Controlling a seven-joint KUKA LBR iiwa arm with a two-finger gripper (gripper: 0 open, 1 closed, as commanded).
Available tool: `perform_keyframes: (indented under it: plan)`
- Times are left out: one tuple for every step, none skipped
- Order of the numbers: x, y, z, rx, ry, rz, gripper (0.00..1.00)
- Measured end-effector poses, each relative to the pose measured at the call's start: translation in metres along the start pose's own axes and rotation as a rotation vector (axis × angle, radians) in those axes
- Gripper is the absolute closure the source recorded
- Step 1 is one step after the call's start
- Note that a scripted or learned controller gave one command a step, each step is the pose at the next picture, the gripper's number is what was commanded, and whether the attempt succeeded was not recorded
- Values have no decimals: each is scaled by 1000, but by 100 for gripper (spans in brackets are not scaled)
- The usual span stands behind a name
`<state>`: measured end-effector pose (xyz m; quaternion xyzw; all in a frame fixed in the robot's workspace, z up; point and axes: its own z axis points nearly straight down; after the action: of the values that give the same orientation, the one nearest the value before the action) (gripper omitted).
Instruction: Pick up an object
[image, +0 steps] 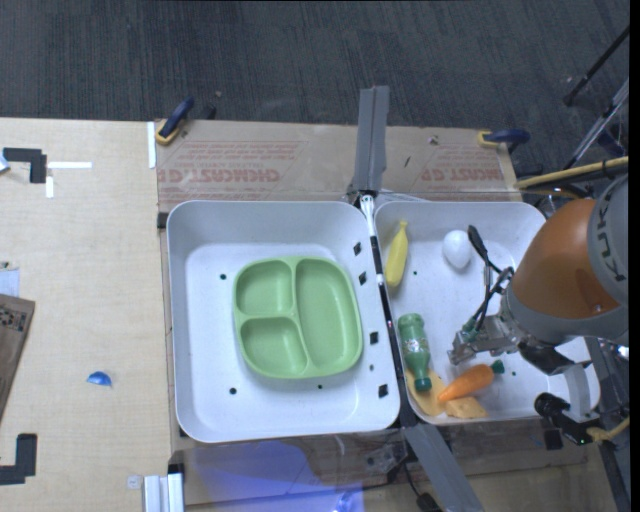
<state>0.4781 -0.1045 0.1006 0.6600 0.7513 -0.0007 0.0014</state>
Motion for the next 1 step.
perform_keyframes:
  plan:
    - [0, 0, 0, 0, 0, 0, 0]
